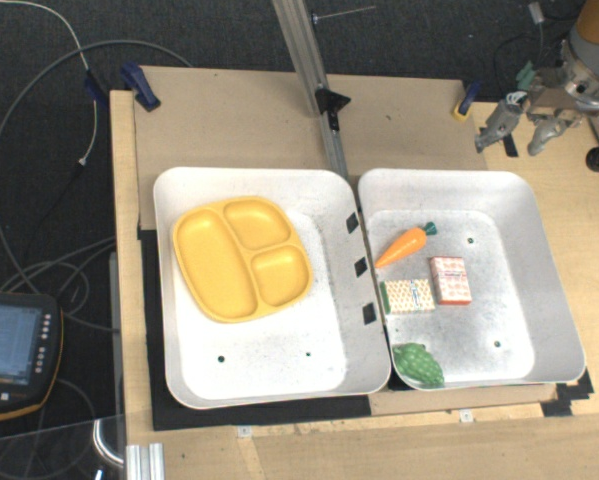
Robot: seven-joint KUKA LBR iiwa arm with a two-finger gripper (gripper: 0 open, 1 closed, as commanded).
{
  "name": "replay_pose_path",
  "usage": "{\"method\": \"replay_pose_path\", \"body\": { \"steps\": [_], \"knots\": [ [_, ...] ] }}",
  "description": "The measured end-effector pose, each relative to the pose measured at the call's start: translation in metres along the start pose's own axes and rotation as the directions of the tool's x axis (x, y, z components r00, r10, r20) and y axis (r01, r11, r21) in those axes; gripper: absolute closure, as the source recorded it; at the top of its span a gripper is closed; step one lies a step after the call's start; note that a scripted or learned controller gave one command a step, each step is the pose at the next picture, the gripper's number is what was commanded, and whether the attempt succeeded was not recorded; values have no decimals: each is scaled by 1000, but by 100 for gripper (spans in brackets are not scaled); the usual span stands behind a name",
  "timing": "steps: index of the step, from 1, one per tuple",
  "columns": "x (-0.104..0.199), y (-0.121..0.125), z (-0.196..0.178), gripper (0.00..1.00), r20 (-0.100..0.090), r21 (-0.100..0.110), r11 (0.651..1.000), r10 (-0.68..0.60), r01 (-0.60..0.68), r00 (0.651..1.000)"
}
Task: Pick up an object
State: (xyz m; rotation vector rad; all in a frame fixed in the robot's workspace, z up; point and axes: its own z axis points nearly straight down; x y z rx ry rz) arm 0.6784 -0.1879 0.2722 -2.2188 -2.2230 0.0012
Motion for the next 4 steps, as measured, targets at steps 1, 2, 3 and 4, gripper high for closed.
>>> {"method": "replay_pose_path", "body": {
  "steps": [1, 2, 3, 4],
  "knots": [
    [0, 0, 0, 0, 0, 0, 1000, 0, 0, 1000],
    [3, -8, 60, 0, -2, 6, 1000, 1, -1, 1000],
    [-4, -2, 113, 0, -1, 6, 1000, 2, -2, 1000],
    [5, 0, 172, 0, -2, 6, 1000, 1, -1, 1000]
  ]
}}
